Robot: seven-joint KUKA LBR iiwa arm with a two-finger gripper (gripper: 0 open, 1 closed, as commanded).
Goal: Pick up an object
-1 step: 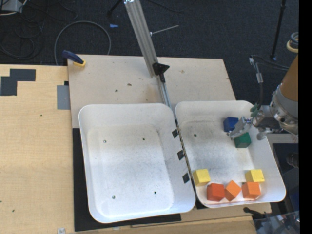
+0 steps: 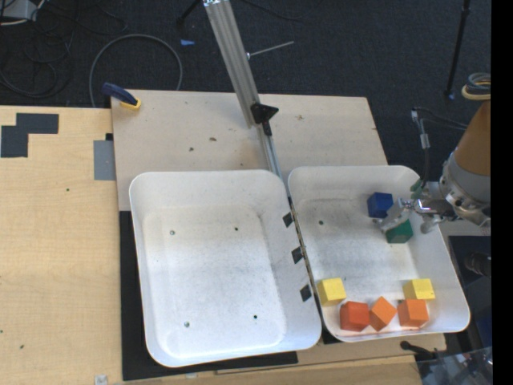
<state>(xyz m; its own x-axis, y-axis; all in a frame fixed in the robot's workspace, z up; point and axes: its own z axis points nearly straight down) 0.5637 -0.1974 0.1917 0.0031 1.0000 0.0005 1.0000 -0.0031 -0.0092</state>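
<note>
The hand (image 2: 406, 212) sits just above the green block (image 2: 398, 232), near the right bin's (image 2: 353, 175) far rim; I cannot tell its grip.

Aluminium rail (image 2: 237, 61) is seen slanting across the plywood worktop (image 2: 192, 131). A blue-and-yellow clamp (image 2: 121, 96) sits at the worktop's far-left corner. Cables (image 2: 136, 58) are coiled on the dark floor beyond.

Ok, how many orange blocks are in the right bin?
3, in a row along the near edge of the right bin: left orange block, middle orange block, right orange block. None looks hidden.
</note>
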